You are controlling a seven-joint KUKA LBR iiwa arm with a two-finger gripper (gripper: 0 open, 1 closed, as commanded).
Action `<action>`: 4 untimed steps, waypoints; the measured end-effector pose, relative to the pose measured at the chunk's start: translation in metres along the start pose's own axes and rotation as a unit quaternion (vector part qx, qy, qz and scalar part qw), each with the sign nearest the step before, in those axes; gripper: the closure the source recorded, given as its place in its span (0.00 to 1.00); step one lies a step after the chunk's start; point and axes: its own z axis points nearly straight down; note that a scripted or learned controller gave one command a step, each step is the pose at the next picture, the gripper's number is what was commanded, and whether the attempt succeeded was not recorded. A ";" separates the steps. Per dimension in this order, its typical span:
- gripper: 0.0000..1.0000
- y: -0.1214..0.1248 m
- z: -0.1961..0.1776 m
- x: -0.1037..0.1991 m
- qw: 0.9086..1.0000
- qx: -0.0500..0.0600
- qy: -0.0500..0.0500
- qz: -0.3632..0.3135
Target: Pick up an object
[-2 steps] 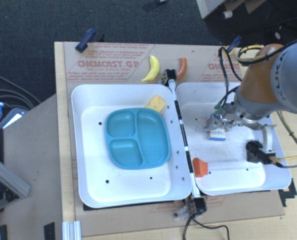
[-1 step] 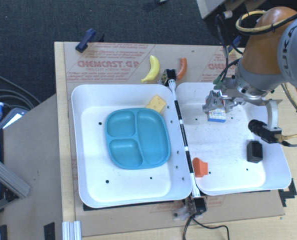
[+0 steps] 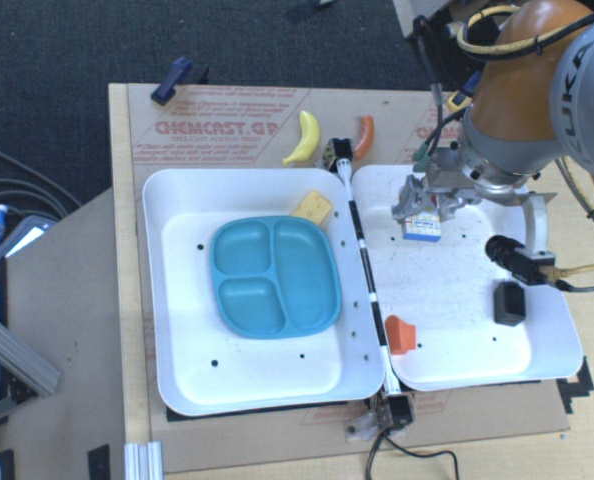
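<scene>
Right bin [image 3: 537,363]: claw [image 3: 423,208] is seen directly over a small white-and-blue box [image 3: 423,228] near the bin's upper left. Whether the fingers are spread or pinching the box cannot be told. A centred grip should be confirmed before a slow, vertical lift is made.

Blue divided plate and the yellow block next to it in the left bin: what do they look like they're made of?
The blue plate looks like molded plastic: even colour, rounded compartments, soft sheen. The yellow block looks matte and slightly porous, possibly foam or sponge, though painted wood can't be ruled out. The bin under them appears to be smooth white plastic.
</scene>
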 end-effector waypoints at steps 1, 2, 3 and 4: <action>1.00 -0.037 -0.001 0.059 1.000 0.002 0.001 0.000; 1.00 -0.081 -0.028 0.061 1.000 0.003 0.000 0.000; 1.00 -0.029 -0.016 0.054 1.000 0.000 0.000 0.000; 1.00 -0.050 -0.022 0.108 1.000 0.002 0.000 0.000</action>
